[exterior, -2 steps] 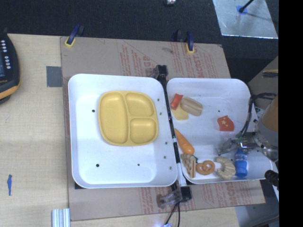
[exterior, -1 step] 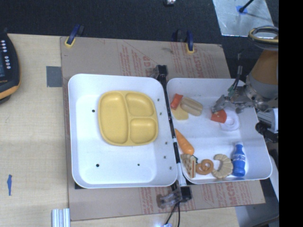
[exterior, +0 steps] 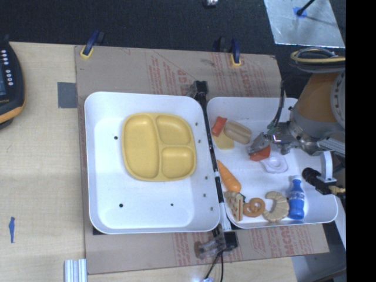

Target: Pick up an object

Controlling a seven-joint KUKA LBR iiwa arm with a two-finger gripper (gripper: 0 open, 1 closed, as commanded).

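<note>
Along the right-hand white bin's [exterior: 329,217] near edge lie a blue plastic bottle [exterior: 296,200], a tan croissant toy [exterior: 276,206], a small brown pretzel ring [exterior: 255,207] and an orange carrot toy [exterior: 228,178], loose where they tumbled. Mid-bin, the gripper [exterior: 262,146] is low over a red-orange block [exterior: 259,153], likely its target; whether the fingers are open or gripping, I cannot tell. Farther back rest a beige bread roll [exterior: 238,132] and a red piece [exterior: 219,126]. The left white bin [exterior: 100,175] carries a yellow divided plate [exterior: 158,146].

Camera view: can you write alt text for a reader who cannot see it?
A grey and orange robot arm's gripper hangs low over the right bin of toy food: a carrot, hot dog, pretzel and blue bottle. The left bin holds a yellow divided plate.
</note>
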